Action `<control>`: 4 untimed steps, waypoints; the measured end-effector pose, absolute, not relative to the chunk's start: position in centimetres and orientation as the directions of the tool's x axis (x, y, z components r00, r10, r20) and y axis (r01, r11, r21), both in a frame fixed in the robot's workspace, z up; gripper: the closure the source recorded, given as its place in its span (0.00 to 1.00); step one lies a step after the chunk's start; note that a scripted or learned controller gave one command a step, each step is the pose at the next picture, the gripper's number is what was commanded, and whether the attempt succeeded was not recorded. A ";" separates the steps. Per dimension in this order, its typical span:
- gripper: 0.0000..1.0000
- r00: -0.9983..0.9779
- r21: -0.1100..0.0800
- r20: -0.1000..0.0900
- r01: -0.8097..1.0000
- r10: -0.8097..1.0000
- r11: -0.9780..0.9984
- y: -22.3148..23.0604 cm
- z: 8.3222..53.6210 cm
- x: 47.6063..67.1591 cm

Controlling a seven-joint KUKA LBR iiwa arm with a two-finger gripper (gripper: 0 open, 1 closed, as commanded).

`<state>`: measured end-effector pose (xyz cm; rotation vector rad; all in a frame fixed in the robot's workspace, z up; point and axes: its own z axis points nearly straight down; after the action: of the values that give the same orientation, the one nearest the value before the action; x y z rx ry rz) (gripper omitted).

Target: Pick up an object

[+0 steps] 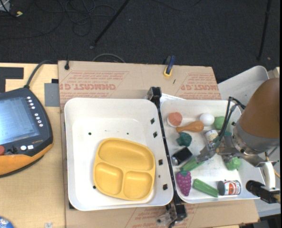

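Two white bins sit side by side. The left bin (79, 127) holds one yellow divided tray (124, 169). The right bin (236, 199), beside that tray, carries the small items: one drumstick (190, 126) with its long axis pointing left-right, one purple grape bunch (184, 182), one green cucumber (205, 187), one can (228, 188), one white egg (207, 118). The gripper (208, 152) hangs over this bin; I cannot tell how its jaws stand.

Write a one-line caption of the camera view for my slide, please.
Robot arm reaching over the right bin of small toys, beside a left bin with a yellow tray.
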<state>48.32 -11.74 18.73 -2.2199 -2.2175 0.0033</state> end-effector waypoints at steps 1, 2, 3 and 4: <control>0.00 0.004 0.001 -0.004 1.000 1.000 -0.004 -8.3 8.6 47.5; 1.00 0.010 -0.001 0.000 1.000 1.000 -0.010 -8.3 9.8 47.6; 1.00 0.017 -0.003 0.001 1.000 1.000 -0.017 -8.5 10.7 47.5; 1.00 -0.009 0.010 0.002 1.000 1.000 0.009 -1.7 19.3 54.1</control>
<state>54.13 -1.74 19.25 -2.2153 -2.2348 -0.0135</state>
